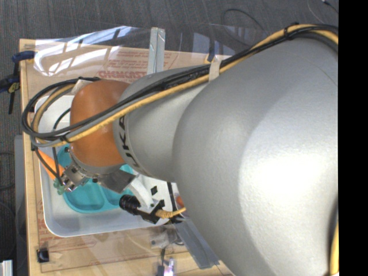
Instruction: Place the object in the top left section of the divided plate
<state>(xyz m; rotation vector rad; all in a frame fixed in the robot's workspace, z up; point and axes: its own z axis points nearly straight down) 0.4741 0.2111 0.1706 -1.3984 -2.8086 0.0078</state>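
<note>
The arm (230, 154) covers most of the left bin (69, 226), above the teal plate (89, 200). The pincer state cannot be told, and the object is hidden. A wrong section could be hit, since the view is blocked.

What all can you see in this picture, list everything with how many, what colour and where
bin: one in sight, white, shallow, on the left half of the bench, largely covered by the arm
divided plate: one, teal, inside the bin toward its lower part, partly hidden under the wrist
orange object: one, thin, at the bin's left side beside the plate; too hidden to identify
bench: one, light wood, under the bin
clear plastic sheet: one, see-through, along the bench's top edge
floor: dark grey, around the bench
cables: a bundle, black and yellow, running along the arm
arm: one, grey with an orange band above the wrist, reaching in from the right over the bin
</note>
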